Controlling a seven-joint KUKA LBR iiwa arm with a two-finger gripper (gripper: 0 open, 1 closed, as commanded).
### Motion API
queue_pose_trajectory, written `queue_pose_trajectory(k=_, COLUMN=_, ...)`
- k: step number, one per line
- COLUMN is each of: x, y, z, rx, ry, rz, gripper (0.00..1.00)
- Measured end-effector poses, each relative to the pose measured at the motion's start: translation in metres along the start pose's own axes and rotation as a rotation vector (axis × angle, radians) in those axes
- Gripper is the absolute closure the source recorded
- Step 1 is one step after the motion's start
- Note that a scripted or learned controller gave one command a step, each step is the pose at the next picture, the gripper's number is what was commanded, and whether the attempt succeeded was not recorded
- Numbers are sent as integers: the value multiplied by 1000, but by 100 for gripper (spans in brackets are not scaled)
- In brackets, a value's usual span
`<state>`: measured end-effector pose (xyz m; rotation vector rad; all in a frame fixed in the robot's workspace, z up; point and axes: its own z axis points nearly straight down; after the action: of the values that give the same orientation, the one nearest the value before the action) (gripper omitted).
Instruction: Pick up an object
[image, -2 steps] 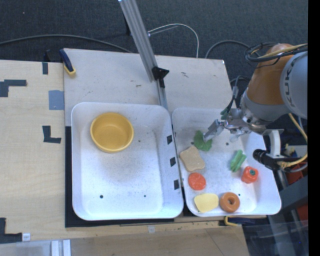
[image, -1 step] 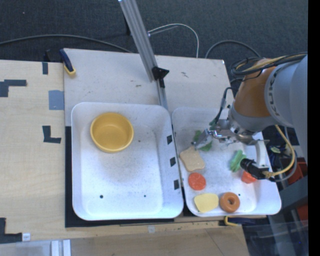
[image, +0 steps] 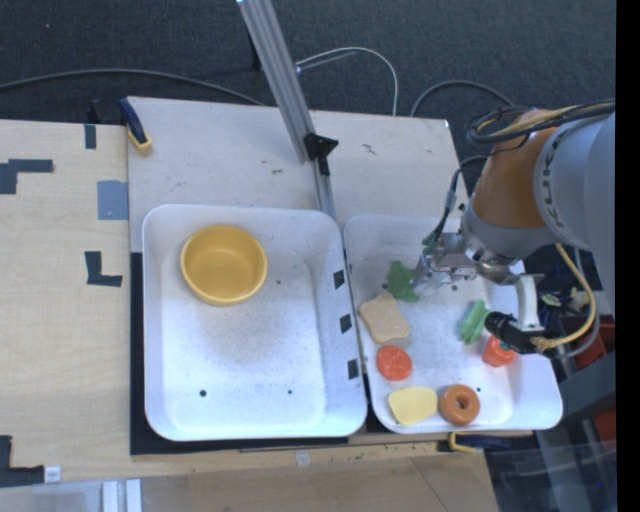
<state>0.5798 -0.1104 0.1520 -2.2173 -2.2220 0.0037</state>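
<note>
Green toy (image: 402, 281) lies in the right bin (image: 530, 405), behind the donut (image: 460, 403) and bread slice (image: 384, 319), just left of the pincer (image: 432, 272), its long axis slanting away; whether the pincer is spread, I cannot tell.

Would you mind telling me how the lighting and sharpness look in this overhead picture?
Camera view: lighting is even and soft; the yellow bowl casts only a faint shadow in the left bin; the white bins look bright without harsh glare; the picture is slightly grainy, and the tool looks a little blurred.
</note>
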Motion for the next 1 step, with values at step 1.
queue_pose_trajectory(k=1, x=9, y=0, z=-47, rx=-7, ry=0, rz=0, gripper=100)
